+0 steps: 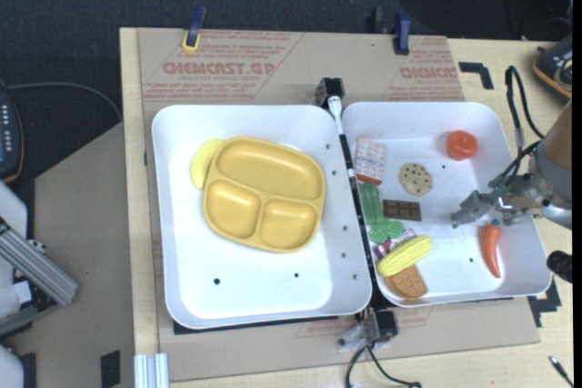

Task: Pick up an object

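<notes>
Two white bins sit side by side on a brown cardboard-covered bench [273, 59]; going left to right, the left bin [182, 223] has a yellow divided plate [264, 194] lying flat in the middle, three compartments facing up, with a yellow banana-ish thing [202, 161] tucked under its upper left edge, touching it.

Then the right bin [427, 115], which is where all the small stuff lives; along its left wall there's a little white and red packet [369, 156], a green piece [371, 204] just below that, a brown chocolate bar [402, 211] lying beside the green piece, and something pink [386, 246] peeking out under a yellow corn cob [406, 253]; the corn lies tilted and rests against an orange waffle-looking thing [407, 283] at the bin's lower edge. A round cookie [416, 178] sits on its own nearer the middle; a red-orange tomato [461, 144] is up toward the far right corner, well apart from the rest.

Further right, an orange carrot [492, 249] lies on the bin floor pointing roughly toward the near edge; the gripper [471, 210] comes in from the right and hangs just above and beside the carrot's top end, nothing visibly between its fingers; honestly can't tell whether the jaws are spread or closed from this angle; too small and grey on grey.
</notes>
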`<state>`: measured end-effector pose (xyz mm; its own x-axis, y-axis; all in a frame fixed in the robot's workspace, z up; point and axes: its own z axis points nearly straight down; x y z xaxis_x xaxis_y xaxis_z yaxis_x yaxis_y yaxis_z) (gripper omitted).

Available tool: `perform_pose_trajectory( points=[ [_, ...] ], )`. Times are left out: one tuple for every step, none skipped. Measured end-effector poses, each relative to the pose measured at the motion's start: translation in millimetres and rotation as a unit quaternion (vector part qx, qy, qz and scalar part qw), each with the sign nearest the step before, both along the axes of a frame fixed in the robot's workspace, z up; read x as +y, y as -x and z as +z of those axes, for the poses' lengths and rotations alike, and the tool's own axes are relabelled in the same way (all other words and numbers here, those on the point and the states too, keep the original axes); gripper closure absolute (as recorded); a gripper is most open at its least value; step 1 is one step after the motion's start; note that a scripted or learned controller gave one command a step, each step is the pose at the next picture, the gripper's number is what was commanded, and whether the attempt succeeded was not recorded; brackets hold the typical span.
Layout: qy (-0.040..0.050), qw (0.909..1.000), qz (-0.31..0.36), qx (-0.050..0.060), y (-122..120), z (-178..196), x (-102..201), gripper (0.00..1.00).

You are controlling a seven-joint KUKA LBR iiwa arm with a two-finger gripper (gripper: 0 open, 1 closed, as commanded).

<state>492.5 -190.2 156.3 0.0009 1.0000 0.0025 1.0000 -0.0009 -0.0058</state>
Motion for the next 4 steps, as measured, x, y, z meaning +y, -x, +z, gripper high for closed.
perform_pose_trajectory(
  points=[
    [-0.0007, 1.0, 0.001, 0.001, 0, -58, 11, 0.0],
    [-0.0001, 1.0, 0.0, -0.001, 0, -73, 12, 0.0],
    [0.0009, 1.0, 0.0, -0.003, 0, -61, 11, 1.0],
    [0.003, 1.0, 0.0, -0.006, 5, -2, 6, 1.0]
  ],
)
